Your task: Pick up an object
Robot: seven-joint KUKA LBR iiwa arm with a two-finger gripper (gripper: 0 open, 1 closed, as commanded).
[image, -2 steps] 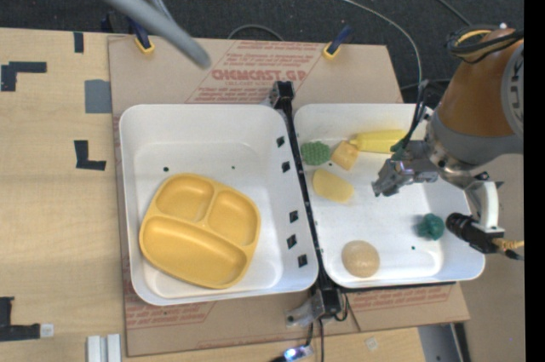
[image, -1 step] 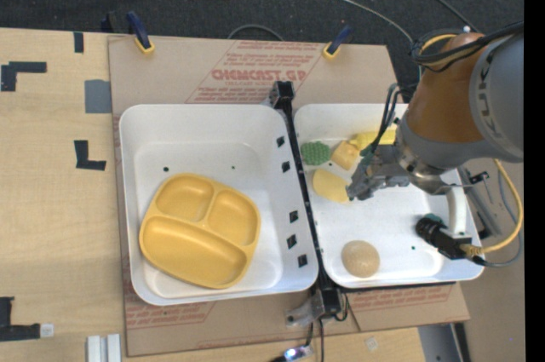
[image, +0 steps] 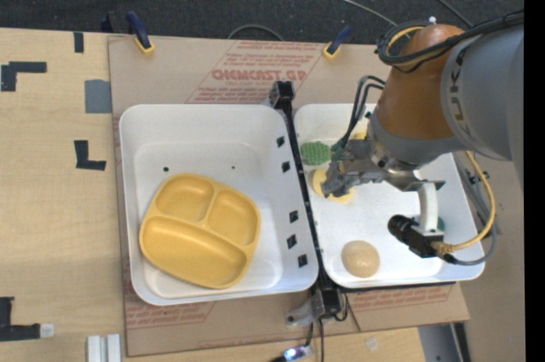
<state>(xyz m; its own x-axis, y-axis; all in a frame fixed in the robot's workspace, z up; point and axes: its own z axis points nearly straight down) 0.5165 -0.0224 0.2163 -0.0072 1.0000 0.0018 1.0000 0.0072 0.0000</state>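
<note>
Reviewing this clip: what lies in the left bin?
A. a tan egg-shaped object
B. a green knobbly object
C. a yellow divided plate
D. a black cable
C: the yellow divided plate rests in the left bin, while the green knobbly object and the tan egg-shaped object lie in the right bin.

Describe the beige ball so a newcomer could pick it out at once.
Start at the right bin, the one the arm reaches into. Near its front edge, left of the black fitting, lies the beige ball alone on bare white floor. It is smooth, round and tan, unlike the bumpy green piece and the flat yellow piece farther back by the gripper.
</note>
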